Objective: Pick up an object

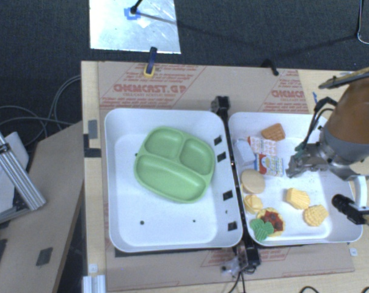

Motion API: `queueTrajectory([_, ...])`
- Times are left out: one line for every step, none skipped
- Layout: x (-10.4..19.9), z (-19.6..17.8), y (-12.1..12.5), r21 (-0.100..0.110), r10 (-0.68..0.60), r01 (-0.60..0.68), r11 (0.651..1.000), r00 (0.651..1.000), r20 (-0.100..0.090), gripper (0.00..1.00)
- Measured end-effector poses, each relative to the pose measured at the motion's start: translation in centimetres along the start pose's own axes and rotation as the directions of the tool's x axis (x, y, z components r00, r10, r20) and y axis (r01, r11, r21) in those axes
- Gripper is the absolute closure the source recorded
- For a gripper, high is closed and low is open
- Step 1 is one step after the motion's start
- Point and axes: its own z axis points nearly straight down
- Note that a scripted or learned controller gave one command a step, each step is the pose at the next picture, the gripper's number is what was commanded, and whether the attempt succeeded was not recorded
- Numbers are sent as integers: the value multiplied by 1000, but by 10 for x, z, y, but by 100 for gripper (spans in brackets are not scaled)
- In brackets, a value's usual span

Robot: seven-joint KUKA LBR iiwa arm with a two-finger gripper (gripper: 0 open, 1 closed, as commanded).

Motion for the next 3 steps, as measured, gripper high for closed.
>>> queueTrajectory([2, -63, -3, -2, -1, 1, 1000, 1000, 1, 100])
queueTrajectory([2, -70, -2, 3, -1, 1, 1000, 1000, -1, 100])
queueTrajectory([56, -81, 5, 2, -6, 6, 1000, 1000, -3, 100])
